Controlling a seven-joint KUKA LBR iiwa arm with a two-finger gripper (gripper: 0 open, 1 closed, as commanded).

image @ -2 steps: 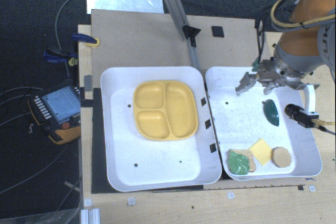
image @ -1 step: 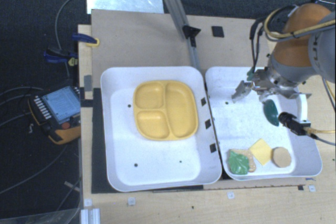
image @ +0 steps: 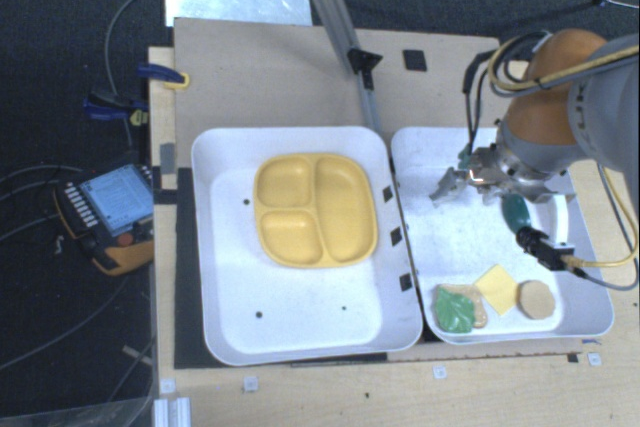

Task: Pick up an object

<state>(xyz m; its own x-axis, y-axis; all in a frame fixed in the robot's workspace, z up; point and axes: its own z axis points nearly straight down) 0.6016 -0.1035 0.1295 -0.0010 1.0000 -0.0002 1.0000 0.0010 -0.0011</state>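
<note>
Plate [image: 316, 210], yellow with three wells, lies flat and untouched in the left bin [image: 215, 315]. Along the near wall of the right bin [image: 440, 245] sit a green lump [image: 455, 310], a yellow square [image: 497, 288] and a tan disc [image: 536, 299], close together. Nothing is lifted yet, so the whole pick remains. The gripper [image: 447, 187] hangs over bare floor at the far end of the right bin, apparently carrying nothing. Whether it is parted or closed cannot be told.
</note>
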